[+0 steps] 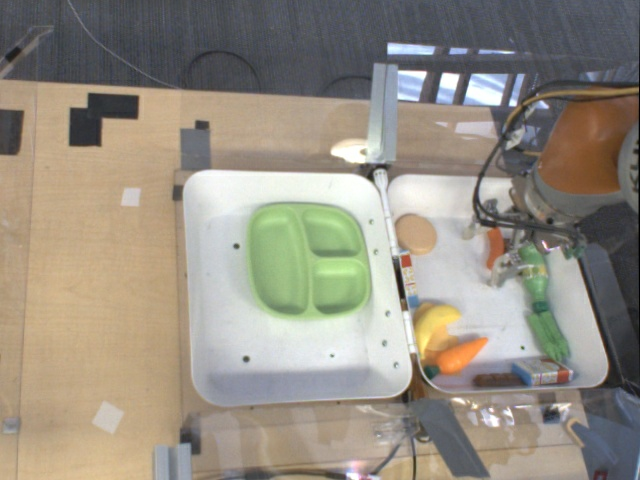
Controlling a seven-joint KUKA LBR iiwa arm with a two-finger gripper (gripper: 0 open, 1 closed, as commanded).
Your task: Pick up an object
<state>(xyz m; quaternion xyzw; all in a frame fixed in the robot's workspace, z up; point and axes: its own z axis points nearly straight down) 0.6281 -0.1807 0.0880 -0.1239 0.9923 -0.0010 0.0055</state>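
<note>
- Wooden bench (90,298) spans the view under a dark carpeted floor at the top, with black patches on its left part and two shallow white bins side by side.
- Left bin (215,358) holds one green divided plate (306,259), three compartments, sitting near the bin's middle with bare white floor on every side of it, widest toward the near edge.
- Between the bins runs a shared rim, and a grey metal post (383,113) stands just behind it.
- Right bin (596,363) holds the loose things: one tan round piece (416,234) near its back left corner, one yellow banana-like piece (434,322) against the left wall, one orange carrot (462,354) touching it at the near edge, and one small box (541,372) with a dark bar beside it along the near wall.
- Middle of that bin's floor is bare, between the tan piece and the arm.
- One green vegetable-shaped toy (543,313) lies along the right wall, running from under the wrist to near the box.
- Gripper (521,259) hangs over the bin's back right part; a small orange-red piece (494,247) sits just left of it, possibly touching it, and I cannot tell whether the fingers are spread or closed.
- Cables loop around the wrist, below the orange band.
</note>
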